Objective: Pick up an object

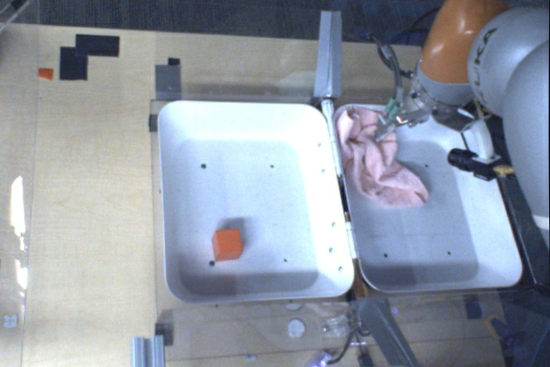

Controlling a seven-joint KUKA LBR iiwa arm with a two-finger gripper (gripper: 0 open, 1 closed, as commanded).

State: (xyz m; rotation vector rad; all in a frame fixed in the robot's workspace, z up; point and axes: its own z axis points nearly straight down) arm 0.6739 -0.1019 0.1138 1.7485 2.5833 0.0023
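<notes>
Pink crumpled cloth [382,163], orange cube [228,244], smooth white bins [249,120]

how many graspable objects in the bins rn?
2. An orange block sits in the left bin, near its front-left corner. A pink cloth lies in the right bin, at its back-left. The cloth's folds may hide something.

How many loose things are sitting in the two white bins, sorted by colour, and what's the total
Orange: 1, the orange block in the left bin
Pink: 1, the pink cloth in the right bin, with the gripper at its top edge
Total: 2
</notes>
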